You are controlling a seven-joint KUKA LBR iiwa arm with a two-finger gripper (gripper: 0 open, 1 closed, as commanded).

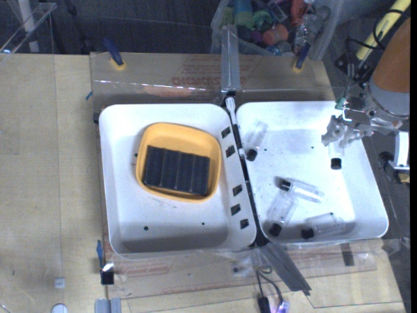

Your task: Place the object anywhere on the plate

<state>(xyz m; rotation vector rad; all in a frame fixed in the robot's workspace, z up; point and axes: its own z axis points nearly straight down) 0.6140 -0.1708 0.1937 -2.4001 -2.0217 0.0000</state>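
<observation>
The metal two-finger claw (343,135) hovers over the upper right of the right white bin (365,201); whether its fingers are apart or together I cannot tell. The likely objects, clear plastic vials with black caps (296,189), lie scattered low in that bin, well apart from the yellow plate (146,142) in the left white bin (117,194). Being clear and round, a vial could roll or slip free. The raised divider (238,175) between the bins could snag a low carry, and the black ribbed block (179,169) covers most of the plate.
</observation>
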